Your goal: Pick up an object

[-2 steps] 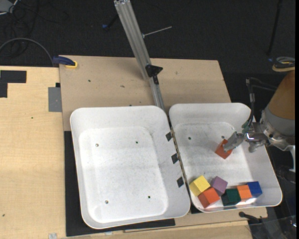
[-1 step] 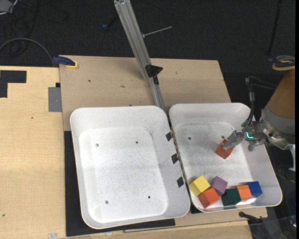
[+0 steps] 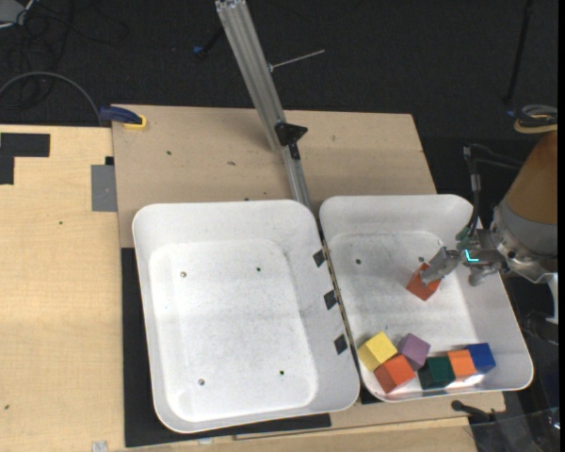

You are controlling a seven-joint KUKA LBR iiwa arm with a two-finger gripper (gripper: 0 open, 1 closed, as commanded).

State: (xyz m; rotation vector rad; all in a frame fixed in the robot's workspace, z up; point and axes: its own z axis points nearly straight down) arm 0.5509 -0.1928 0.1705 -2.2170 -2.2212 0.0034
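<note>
A red block [image 3: 421,284] lies tilted in the middle of the right bin [image 3: 386,217]. My gripper [image 3: 435,271] reaches in from the right and its tip sits right on the block's upper right edge, partly covering it. Whether the block is gripped or merely touched is hidden from this angle. Along the right bin's front wall lie more blocks: a yellow cube [image 3: 379,348], a purple cube [image 3: 414,347], an orange-red cube [image 3: 394,373], a green one [image 3: 437,372], an orange one [image 3: 462,362] and a blue one [image 3: 481,356].
The left bin [image 3: 169,224] stands beside the right one, joined by black clips along the shared wall. A slanted metal rail [image 3: 260,83] rises behind the bins. The arm's orange band [image 3: 539,182] is at the right edge.
</note>
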